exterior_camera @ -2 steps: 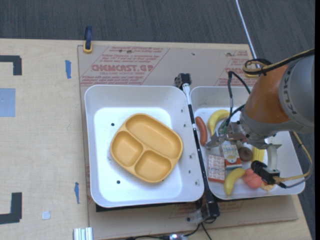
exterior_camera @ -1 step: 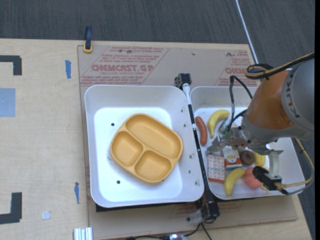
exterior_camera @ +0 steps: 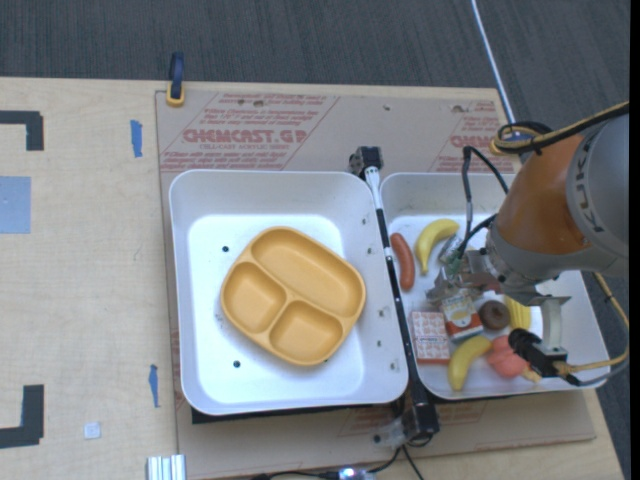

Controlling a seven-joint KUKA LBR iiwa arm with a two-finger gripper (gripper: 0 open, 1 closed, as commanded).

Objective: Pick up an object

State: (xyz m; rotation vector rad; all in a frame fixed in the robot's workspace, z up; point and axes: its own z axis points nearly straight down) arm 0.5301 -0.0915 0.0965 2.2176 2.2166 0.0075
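Objects are lying crowded together in the right bin (exterior_camera: 430,181), mostly along its left wall and near edge. The bench (exterior_camera: 80,298) is carrying a board (exterior_camera: 250,133) with red print, and both white bins are sitting on it side by side, touching along a shared edge. The left bin (exterior_camera: 185,298) is holding a yellow tray (exterior_camera: 292,295) with three compartments, lying tilted near its middle.

The arm (exterior_camera: 545,208) is reaching in from the right edge and hanging over the right bin's middle, its orange band showing above the wrist. The gripper (exterior_camera: 455,286) is pointing down among the objects, close to the bin's left half; whether it is open or closed cannot be told, and nothing is showing as held.

One banana (exterior_camera: 436,240) is curving near the bin's far edge, just beside a red sausage (exterior_camera: 403,260) that is lying along the left wall. A second banana (exterior_camera: 466,359) is resting at the near edge, touching a red-and-white carton (exterior_camera: 430,336) on its left. A pink object (exterior_camera: 506,361) is sitting just right of that banana, partly behind a black cable part. A brown round piece (exterior_camera: 494,315) is lying between the gripper and the pink object, under the arm's edge.

A blue clamp (exterior_camera: 176,78) is gripping the board's far left corner.
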